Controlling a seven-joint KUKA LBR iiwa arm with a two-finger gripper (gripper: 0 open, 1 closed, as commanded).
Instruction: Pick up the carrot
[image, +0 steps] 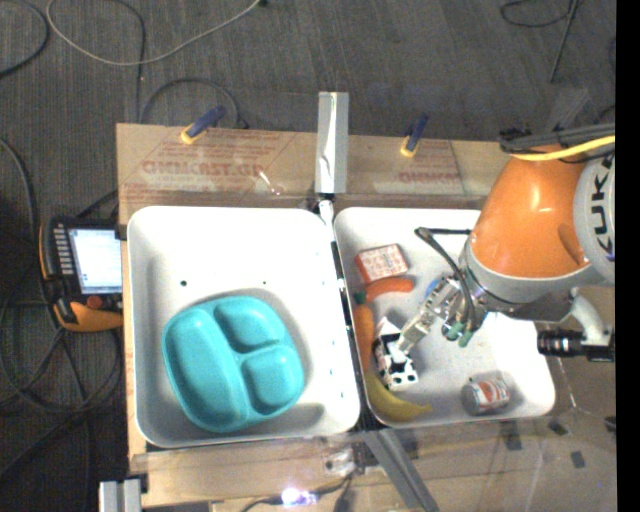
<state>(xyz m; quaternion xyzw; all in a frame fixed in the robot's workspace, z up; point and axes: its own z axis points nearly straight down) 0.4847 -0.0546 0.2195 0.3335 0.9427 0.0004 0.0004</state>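
Camera view: claw low over the right bin, carrot at the bin's left wall

The bench (150, 160) is a brown board printed with faded red lettering, with two clamps, one blue-handled (201, 124) and one yellow-tipped (412, 136), at its far edge. Around it lies grey carpet crossed by loose black cables. A handheld pendant (82, 270) with a lit screen and orange casing sits on the floor just left of the bench.

Two shallow white bins stand side by side, touching along their inner walls. The left bin (180, 240) holds a turquoise divided plate (234, 362) toward its near side.

In the right bin (520, 395) the carrot (364, 327) lies along the left wall, running front to back. Beside it are a red sausage-like piece (385, 287), a small red-and-white box (381, 263), a black-and-white patterned item (396, 366), a banana (392, 402) at the near wall, and a small tin can (487, 392) on its side toward the near right corner.

The grey arm with its orange band (535, 225) reaches in from the right. The claw (410, 338) hangs just right of the carrot, its tips down beside the patterned item; whether it is spread or pressed together cannot be told, and nothing is visibly pinched.
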